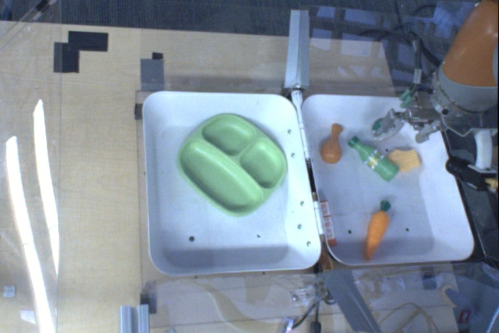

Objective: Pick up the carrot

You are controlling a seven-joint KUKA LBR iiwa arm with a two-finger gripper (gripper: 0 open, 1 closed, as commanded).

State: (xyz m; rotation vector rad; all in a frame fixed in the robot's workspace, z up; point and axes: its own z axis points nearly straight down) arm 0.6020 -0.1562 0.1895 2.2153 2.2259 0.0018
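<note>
Right bin (pixel 437 246), near its front edge: the carrot (pixel 376 231) lies flat on the white floor, alone, well apart from the other items. Orange body, small green top. Its long axis runs nearly front to back with a slight lean, green top pointing toward the far right, tapered tip toward the near left corner of the bin. The end effector (pixel 398 119) hangs at the far side of the same bin, coming in from the right under the arm's orange band (pixel 474 51). It sits over the cluster there: a green bottle (pixel 373 158) lying on its side, a tan wedge that looks like a slice of bread or cheese (pixel 405 160), and a chicken drumstick (pixel 332 145) further left. Metal fingers read as spread somewhat, nothing seen between them, though the detail is small. So the carrot lies toward the near edge from the end effector, slightly left, with the green bottle between the two in plan. Judgement: the coming move needs travel toward the front of the bin, then a wrist turn so the fingers close across the carrot's narrow width. Left bin (pixel 156 191) holds a green divided plate (pixel 232 162), not involved.
</note>
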